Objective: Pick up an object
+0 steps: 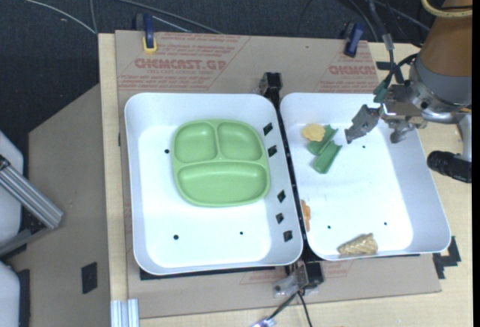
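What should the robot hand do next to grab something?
Probably slide a little left and down toward the green piece. The hand sits above the right bin, open, with nothing between its fingers, and the green piece beside the yellow piece lies closest to it.

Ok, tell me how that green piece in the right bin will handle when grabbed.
The green piece looks small and solid, so probably light and stiff. It lies flat and elongated, so it should slide rather than roll. It touches the yellow item, which a push may shift.
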Controlling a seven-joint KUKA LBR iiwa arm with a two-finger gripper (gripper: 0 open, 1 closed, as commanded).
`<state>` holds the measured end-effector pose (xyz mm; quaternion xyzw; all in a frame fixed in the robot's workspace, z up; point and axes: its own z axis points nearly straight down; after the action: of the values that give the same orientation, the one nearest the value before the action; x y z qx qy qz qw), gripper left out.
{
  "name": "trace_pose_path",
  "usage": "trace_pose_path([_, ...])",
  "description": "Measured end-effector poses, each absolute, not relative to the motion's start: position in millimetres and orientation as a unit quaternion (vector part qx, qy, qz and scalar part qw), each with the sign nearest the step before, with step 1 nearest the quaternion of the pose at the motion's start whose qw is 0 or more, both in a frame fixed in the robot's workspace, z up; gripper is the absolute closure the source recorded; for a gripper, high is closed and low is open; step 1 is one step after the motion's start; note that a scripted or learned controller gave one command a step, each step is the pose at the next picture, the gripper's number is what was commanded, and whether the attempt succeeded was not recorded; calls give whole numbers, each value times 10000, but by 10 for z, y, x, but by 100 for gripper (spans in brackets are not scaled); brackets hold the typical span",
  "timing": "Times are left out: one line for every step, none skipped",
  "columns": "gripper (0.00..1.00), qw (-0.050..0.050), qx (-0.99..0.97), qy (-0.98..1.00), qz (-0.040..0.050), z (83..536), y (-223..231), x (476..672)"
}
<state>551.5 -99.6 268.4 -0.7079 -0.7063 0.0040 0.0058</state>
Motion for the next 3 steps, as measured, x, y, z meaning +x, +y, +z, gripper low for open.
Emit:
trace_pose_path([0,11,-7070,-7072,2,2745,-994,5535])
trace_pose_path([0,37,-7072,-7070,21,2113,-980,5554])
trace_pose_path([0,31,-7071,-7071,15,1631,-976,5638])
